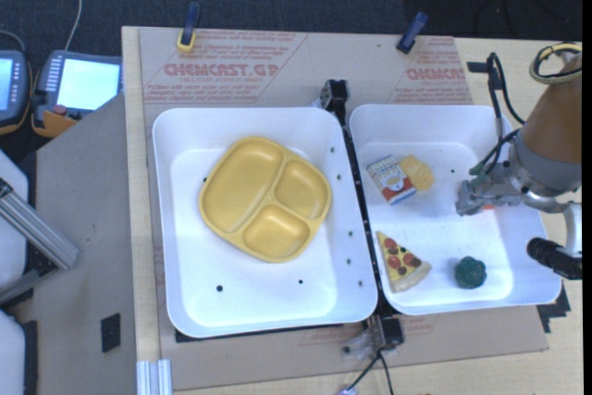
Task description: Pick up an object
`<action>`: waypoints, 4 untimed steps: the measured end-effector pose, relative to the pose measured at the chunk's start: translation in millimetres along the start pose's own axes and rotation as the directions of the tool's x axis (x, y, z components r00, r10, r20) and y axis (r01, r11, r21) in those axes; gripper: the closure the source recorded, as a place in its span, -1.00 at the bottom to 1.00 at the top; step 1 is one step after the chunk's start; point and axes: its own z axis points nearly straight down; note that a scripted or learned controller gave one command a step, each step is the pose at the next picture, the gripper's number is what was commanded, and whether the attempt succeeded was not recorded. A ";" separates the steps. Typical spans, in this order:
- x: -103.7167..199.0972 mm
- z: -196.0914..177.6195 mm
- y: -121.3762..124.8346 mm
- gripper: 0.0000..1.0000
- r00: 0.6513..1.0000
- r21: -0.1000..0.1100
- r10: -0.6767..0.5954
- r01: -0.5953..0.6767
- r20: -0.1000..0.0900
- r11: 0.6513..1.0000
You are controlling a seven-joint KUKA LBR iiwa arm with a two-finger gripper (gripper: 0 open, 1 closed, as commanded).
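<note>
I hover in the right bin [435, 120], my fingers [474, 199] near the carton [390, 179]; whether they are apart, I cannot tell.

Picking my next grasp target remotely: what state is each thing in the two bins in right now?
Yellow divided plate: flat in left bin, compartments bare.
Fries carton: lying in right bin, touching cookie.
Cookie: lying flat.
Pizza slice: flat, near divider.
Green ball: resting, apart.
Gripper: above right bin, holding nothing visible.
</note>
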 end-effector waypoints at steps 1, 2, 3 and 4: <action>7.2 -58.4 7.9 1.00 1.000 -0.003 -0.002 0.002 0.000 1.000; 6.8 -105.6 9.8 1.00 1.000 -0.003 -0.001 0.001 0.001 1.000; 59.1 -93.1 20.0 1.00 1.000 0.007 -0.005 0.005 -0.005 1.000; 109.9 -99.5 31.9 1.00 1.000 0.002 -0.006 0.006 -0.004 1.000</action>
